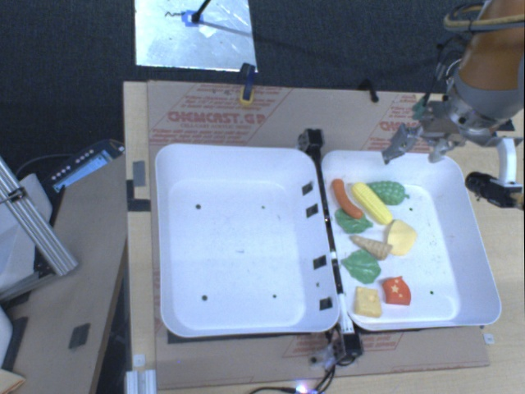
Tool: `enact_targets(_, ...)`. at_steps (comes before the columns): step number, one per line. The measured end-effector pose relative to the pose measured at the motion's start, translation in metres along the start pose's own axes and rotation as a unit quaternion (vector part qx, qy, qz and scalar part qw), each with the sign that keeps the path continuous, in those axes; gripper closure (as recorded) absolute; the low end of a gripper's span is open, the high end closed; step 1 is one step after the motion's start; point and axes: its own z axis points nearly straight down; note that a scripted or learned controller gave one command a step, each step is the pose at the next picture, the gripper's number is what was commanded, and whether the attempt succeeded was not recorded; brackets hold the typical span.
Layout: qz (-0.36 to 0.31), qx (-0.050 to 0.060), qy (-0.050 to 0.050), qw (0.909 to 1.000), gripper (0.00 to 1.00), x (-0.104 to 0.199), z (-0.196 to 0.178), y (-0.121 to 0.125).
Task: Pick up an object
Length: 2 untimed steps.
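Observation:
The right bin (481, 263) holds several toy foods. An orange carrot (346, 199), a yellow corn cob (372, 203) and a green pod (389, 192) lie together near its far left. Below them are a green leaf (352, 222), a beige cone (372, 247), a pale yellow chunk (402, 237), another green leaf (361, 266), a red piece (396, 290) and an orange-yellow block (367, 302). My gripper (416, 149) hangs over the bin's far rim, above and right of the green pod. It is open, with nothing between its fingers.
The left bin (238, 148) sits beside the right one, with a black clip strip (321, 220) along the shared edge. A shiny metal sheet (194, 23) lies at the back, and a black fixture (492, 189) sticks out at the right.

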Motion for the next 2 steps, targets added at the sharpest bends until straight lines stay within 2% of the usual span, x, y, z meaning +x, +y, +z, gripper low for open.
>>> enact_targets(1, -0.002, 0.004, 0.001, 1.0000, 0.00, 0.016, 0.184, 0.022)
enact_targets(2, -0.001, -0.005, -0.001, 1.0000, 1.00, 0.014, 0.160, 0.027)
